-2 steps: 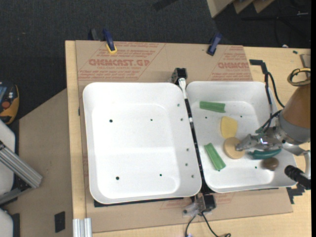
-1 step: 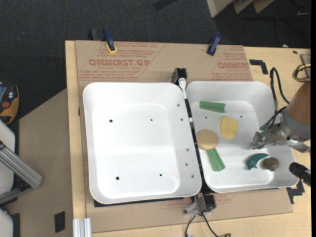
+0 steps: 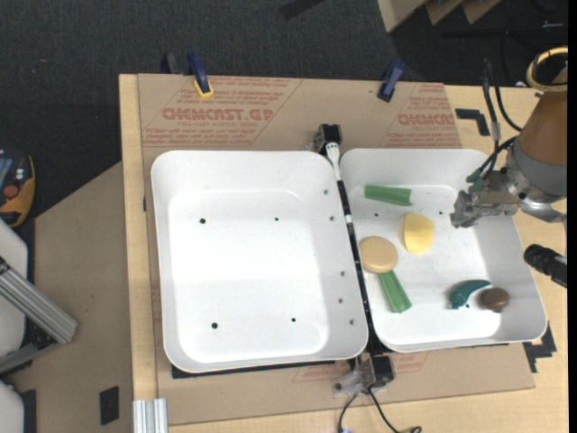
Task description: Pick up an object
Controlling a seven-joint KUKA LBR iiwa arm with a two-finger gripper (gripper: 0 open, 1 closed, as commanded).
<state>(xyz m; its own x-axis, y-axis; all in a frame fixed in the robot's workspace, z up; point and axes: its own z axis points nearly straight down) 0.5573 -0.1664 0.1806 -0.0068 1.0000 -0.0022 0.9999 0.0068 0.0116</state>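
The right bin holds several small objects. A green block lies near its back. A yellow oval piece sits in the middle, with a tan round disc to its left. A second green stick lies below the disc. At the front right are a teal curved piece and a brown ball, touching. My gripper hangs over the bin's right side, to the right of the yellow piece and above the bin floor. Nothing shows between its tips.
The left bin stands beside the right one on a cardboard sheet. Blue clamps hold the sheet's far edge. A black bracket sits between the bins at the back.
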